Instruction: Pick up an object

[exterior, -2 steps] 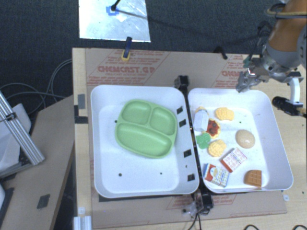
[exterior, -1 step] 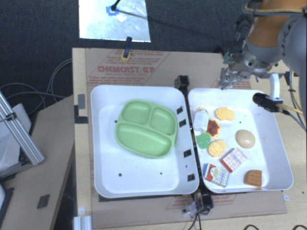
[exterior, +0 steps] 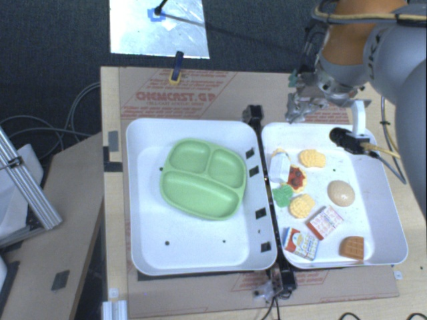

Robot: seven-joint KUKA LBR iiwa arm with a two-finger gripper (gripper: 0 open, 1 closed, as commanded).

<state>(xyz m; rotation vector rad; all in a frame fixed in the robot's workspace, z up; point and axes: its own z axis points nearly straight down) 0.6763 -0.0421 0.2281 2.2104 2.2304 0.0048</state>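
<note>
Camera view showed the gripper [exterior: 298,114] hanging just past the far edge of the right bin [exterior: 390,209], near that bin's far left corner, with nothing between its fingers; whether they were spread or closed could not be told at this angle.

The pickable things all lay in the right bin, crowded toward its left wall: a round yellow cracker [exterior: 311,158] nearest the far edge, a red piece [exterior: 296,177] and a green piece [exterior: 283,195] touching each other below it, a second yellow cracker [exterior: 301,206], and small packets toward the near edge. A pale egg [exterior: 341,193] sat by itself near the bin's middle.

The left bin [exterior: 143,245] carried a green divided plate [exterior: 203,178].

For a clean grasp, the egg looked the best target, since it stood apart from its neighbours. The arm would need to come toward the near edge, centre over it, then descend straight with fingers wide. The clustered pieces risked a double catch.
</note>
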